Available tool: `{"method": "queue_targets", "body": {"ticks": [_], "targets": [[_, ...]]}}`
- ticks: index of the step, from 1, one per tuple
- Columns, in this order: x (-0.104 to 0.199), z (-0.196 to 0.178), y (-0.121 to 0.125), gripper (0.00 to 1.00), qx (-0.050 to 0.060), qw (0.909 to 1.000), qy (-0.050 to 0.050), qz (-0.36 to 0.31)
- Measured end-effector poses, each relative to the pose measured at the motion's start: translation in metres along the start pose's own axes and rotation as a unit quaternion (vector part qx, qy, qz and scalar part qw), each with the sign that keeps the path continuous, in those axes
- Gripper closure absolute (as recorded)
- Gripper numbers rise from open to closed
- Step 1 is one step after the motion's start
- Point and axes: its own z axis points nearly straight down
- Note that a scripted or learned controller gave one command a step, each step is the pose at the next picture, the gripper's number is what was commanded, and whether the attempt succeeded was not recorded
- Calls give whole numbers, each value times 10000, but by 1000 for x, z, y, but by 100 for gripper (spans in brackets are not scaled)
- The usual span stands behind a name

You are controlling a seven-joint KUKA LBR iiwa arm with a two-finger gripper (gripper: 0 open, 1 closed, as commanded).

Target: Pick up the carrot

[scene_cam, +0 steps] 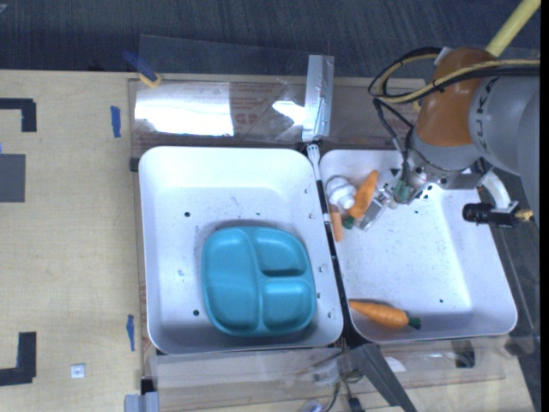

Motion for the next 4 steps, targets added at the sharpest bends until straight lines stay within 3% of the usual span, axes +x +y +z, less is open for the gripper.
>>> {"method": "queue_targets", "body": {"ticks": [1,2,3,4], "targets": [[4,0,-4,0,-90,9999,-54,124],[-5,-1,2,0,65,9999,62,-105],[4,0,0,0,-101,9983,-48,566],[-10,-1,-3,0,81,9951,40,-984]]}}
